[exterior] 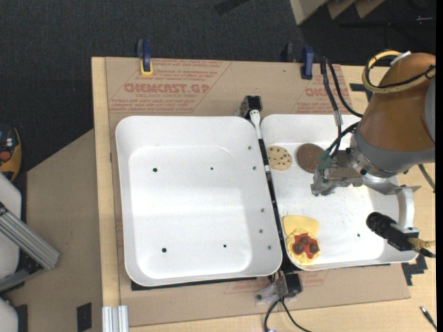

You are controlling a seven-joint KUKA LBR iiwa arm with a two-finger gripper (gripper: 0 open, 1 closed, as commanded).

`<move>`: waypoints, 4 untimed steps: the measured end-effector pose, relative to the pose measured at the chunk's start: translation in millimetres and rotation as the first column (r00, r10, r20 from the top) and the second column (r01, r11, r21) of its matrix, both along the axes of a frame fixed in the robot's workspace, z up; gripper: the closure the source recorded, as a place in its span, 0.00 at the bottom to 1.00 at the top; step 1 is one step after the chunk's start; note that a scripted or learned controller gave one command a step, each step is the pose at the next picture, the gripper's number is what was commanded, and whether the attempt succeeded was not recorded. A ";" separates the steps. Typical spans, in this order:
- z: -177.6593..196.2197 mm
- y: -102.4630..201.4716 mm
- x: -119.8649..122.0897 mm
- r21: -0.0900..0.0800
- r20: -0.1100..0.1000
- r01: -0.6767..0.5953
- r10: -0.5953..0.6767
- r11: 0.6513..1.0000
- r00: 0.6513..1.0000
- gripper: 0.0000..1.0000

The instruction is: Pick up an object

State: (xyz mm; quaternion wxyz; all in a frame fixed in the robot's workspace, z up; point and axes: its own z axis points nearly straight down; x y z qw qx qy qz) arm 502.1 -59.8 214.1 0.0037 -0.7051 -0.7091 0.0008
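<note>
pincer (322, 184) low over right-hand shallow white bin (346, 244); finger opening cannot tell, nothing seen held. flat brown round disc (308, 155) lies just up-left of pincer, partly overlapped; pale speckled round cookie (279, 158) further left; yellow piece with red topping (302, 238) well below.

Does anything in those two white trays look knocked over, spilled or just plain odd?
Nothing looks spilled or broken. All the items sit in the right bin: a chocolate-chip cookie, a brown disc and a yellow piece with red topping pressed against the wall near the left bin. The pincer hovers beside the brown disc.
</note>
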 end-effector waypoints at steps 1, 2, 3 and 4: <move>-21.3 24.4 -24.5 -0.001 0.000 0.004 -0.004 1.000 1.000 1.00; 24.7 16.6 -21.8 -0.005 0.012 0.005 -0.005 1.000 1.000 1.00; 38.4 -16.2 -22.6 -0.006 0.010 0.009 -0.009 1.000 1.000 1.00; -15.6 96.1 -6.3 0.001 -0.001 -0.006 0.006 1.000 1.000 1.00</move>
